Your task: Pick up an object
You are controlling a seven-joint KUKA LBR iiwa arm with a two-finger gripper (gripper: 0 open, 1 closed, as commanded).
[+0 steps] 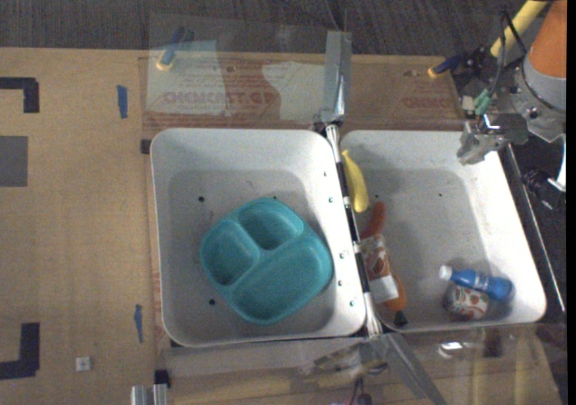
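**Objects lying in the two bins**

A teal divided plate (pixel 266 259) lies flat in the left bin (pixel 171 214). In the right bin (pixel 423 178), a yellow banana (pixel 356 181), a red-orange piece (pixel 375 217) and a sauce bottle (pixel 384 279) line its left wall; a blue bottle (pixel 479 283) and a small can (pixel 465 302) lie touching near its lower right corner.

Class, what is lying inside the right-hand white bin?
In the right white bin: a yellow banana, an orange-labelled bottle along its left wall, a blue plastic bottle and a small can. Anything beneath them is hidden.
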